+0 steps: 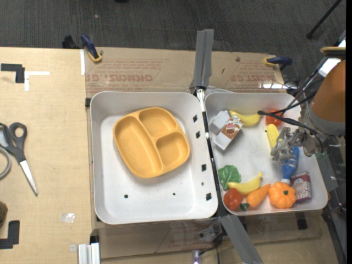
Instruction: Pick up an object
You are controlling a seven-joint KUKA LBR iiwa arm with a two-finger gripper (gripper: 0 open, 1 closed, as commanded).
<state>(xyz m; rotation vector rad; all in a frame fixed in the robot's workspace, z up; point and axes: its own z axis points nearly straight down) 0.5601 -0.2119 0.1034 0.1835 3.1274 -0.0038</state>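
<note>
My gripper (284, 145) hangs low over the right part of the right bin (250, 155). It sits between a yellow corn cob (271, 137) and a blue bottle (289, 165), partly covering both. Around it lie a white carton (226, 130), a banana (247, 119), a red piece (272, 117), a green leafy toy (229, 175), a second banana (246, 183), a carrot (257, 196), a tomato (232, 200), an orange pumpkin (282, 196) and a red can (301, 187). I see nothing lifted.
In the left bin (110, 197) lies a yellow divided plate (151, 142). The arm's orange band (334, 95) and cables stand over the right bin's far right edge. Scissors (20, 154) lie on the bench at left.
</note>
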